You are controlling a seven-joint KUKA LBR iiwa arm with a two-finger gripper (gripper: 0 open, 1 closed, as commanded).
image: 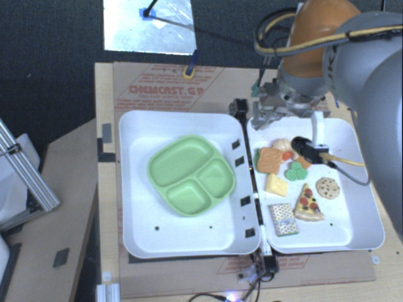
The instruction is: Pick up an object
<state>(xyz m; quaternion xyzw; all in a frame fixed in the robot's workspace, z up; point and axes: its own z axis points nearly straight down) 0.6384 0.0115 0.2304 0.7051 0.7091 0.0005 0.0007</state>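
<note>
Several lie in right bin [359, 228]: orange slab [271, 160], yellow wedge [276, 185], green floret [295, 172], cookie [327, 187], pizza slice [307, 203], patterned packet [284, 219]. Green divided plate [191, 175] in left bin [135, 231]. Over right bin's far left corner, gripper [263, 119], apart from them; jaws blurred, spread cannot be told.

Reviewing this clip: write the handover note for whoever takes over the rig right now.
The gripper hangs over the far left corner of the right bin, with no item visibly held.
The orange piece, cheese wedge, cookie, pizza slice and small box lie in the right bin. The green plate sits in the left bin.
Done: nothing lifted.
Left: grasp and lift one item.
</note>
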